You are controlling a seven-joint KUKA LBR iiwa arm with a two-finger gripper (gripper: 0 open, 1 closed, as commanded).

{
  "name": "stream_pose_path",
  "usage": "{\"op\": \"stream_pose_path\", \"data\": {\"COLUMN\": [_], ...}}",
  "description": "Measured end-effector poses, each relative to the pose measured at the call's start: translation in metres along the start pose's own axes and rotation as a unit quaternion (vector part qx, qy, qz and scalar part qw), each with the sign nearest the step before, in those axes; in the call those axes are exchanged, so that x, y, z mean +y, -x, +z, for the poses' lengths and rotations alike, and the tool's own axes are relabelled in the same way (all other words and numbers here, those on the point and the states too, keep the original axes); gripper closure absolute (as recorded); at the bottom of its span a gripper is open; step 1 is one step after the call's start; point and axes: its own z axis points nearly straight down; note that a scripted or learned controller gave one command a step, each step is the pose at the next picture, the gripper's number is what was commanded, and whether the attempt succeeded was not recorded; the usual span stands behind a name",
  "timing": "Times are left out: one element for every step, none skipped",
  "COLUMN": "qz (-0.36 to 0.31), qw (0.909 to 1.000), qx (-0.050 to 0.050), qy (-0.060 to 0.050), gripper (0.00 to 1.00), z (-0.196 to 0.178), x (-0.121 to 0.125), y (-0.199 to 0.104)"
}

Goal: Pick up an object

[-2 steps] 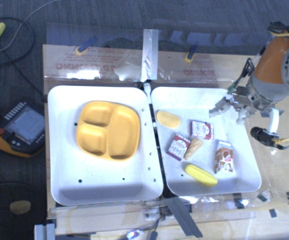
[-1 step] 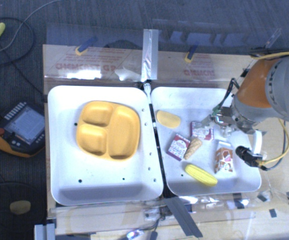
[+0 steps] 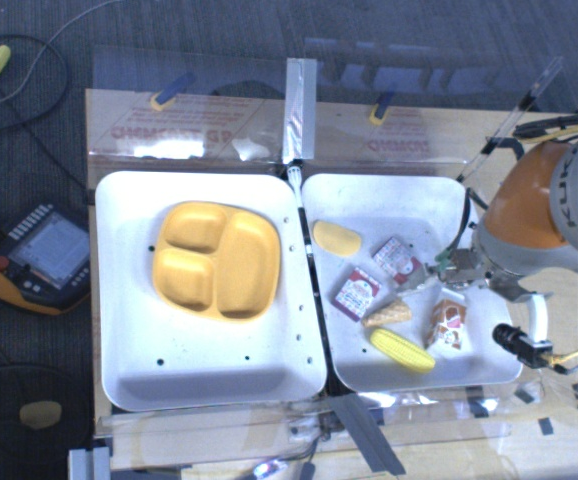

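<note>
The right bin (image 3: 424, 190) holds several small objects. A flat yellow oval piece (image 3: 336, 237) lies at its upper left. Two red-and-white packets (image 3: 397, 258) (image 3: 357, 294) sit near the middle. Below them lie a tan bread-like wedge (image 3: 389, 314), a yellow corn cob (image 3: 402, 349) and a small red-and-white carton (image 3: 449, 326). My gripper (image 3: 447, 266) is low at the bin's right side, just right of the upper packet and above the carton. Nothing visibly sits in it.
The left bin (image 3: 119, 348) holds a yellow divided tray (image 3: 215, 258). The grey arm with its orange band (image 3: 529, 213) leans over the right bin's right rim. A divider ridge (image 3: 309, 268) separates the bins. A handheld pendant (image 3: 39, 258) lies on the floor at the left.
</note>
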Motion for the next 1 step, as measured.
{"op": "stream_pose_path", "data": {"qz": [0.014], "qw": [0.9999], "qx": [0.007], "qy": [0.006], "gripper": [0.0], "z": [-0.005], "x": [-0.0396], "y": [0.0096]}}
